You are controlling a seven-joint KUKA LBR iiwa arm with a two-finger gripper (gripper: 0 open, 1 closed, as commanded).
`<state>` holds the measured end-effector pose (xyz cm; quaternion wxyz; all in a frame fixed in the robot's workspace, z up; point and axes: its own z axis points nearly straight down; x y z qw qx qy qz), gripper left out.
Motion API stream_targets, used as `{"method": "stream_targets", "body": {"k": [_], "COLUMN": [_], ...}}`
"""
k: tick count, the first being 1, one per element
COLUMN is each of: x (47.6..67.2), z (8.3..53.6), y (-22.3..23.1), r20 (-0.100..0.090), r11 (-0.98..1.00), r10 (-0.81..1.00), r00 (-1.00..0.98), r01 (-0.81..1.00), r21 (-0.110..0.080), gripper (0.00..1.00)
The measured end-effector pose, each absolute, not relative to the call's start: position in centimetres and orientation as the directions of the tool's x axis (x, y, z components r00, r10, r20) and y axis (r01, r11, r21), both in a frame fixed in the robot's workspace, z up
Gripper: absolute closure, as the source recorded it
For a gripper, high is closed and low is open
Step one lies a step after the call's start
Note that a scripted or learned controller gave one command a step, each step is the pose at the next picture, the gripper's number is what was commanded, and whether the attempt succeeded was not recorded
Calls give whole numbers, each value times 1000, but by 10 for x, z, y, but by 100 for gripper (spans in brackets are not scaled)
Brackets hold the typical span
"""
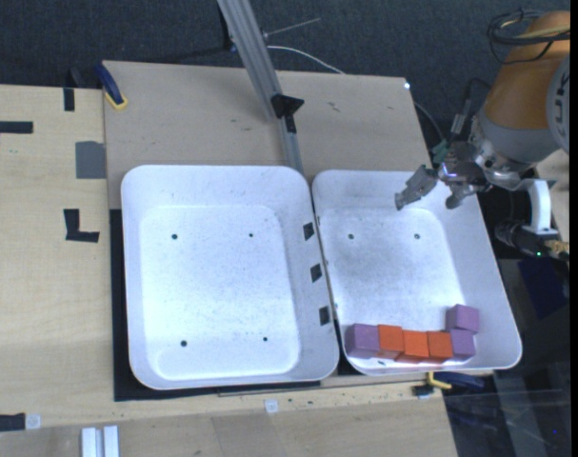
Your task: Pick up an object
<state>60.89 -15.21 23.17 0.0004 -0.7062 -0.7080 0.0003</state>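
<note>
Blocks (417,341), purple and orange, line the right bin's (488,255) near wall, row running along it, one purple stacked at its end. Claw (428,188) spread, empty, over the far rim.

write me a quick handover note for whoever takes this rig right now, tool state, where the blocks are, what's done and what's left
Tool: above the far edge of the right bin, holding nothing, well away from the blocks.
Blocks: all in the right bin's near corner, in a row along the near wall: purple block, orange blocks, two more purple blocks at the right end.
Left bin: no blocks.
Done: nothing picked.
Left: move to the row, grasp one block, lift it.
</note>
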Motion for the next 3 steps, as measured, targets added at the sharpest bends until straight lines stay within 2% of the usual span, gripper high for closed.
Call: {"method": "stream_targets", "body": {"k": [1, 2, 3], "x": [522, 555, 620], "z": [225, 241, 278], "y": [-200, -209, -208], "r20": [-1, -1, -3], "r11": [-6, 3, 5], "r10": [1000, 1000, 1000], "r00": [6, -3, -5], "r01": [1000, 1000, 1000], "r21": [-6, 2, 7], "gripper": [0, 0, 0]}}
